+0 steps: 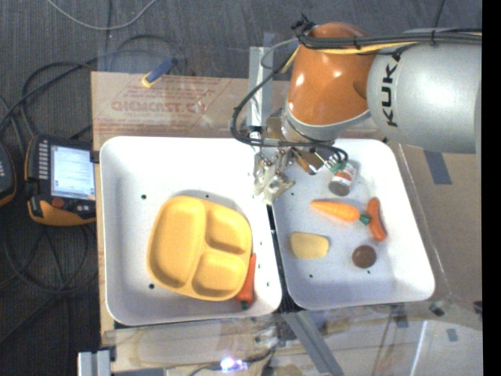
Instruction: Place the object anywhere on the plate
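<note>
Even, fairly bright overhead light falls across two shallow white plastic bins (338,288), which look slightly washed out. A soft sheen marks the glossy orange wrist band (329,73) and grey metal arm (434,84). Shadows are faint and short. The dark carpet (117,22) looks grainy, and detail is soft throughout.

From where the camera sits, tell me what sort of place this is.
Probably a robotics lab test bench: a KUKA arm reaching over two white bins, a teach pendant beside them, loose cables on carpet, and toy food like a carrot.
</note>
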Robot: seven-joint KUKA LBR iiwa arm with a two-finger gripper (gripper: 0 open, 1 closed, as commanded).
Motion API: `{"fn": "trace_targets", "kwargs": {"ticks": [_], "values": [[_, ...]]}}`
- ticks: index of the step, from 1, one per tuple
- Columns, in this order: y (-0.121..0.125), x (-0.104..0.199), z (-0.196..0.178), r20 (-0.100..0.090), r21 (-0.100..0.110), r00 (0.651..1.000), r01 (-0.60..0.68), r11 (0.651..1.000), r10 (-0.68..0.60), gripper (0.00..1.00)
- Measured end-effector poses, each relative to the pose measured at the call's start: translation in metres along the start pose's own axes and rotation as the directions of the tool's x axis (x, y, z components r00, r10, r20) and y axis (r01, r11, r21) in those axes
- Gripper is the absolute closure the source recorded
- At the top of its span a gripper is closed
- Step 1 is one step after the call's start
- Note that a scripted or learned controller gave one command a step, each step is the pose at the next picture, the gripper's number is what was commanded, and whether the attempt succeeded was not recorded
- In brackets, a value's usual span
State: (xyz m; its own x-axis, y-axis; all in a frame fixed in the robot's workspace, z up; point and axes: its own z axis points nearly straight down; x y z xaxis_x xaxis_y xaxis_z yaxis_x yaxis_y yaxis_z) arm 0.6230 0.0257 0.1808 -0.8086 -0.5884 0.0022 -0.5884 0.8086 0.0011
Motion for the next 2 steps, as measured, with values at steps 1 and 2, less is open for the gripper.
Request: {"fn": "trace_targets", "kwargs": {"ticks": [1, 2], "values": [[-0.064, -0.011, 0.000, 0.003, 0.000, 0.996, 0.085, 0.996, -0.085, 1.00], [-0.007, -0.053, -0.098, 0.004, 0.000, 0.984, 0.177, 0.984, -0.177, 1.00]]}}
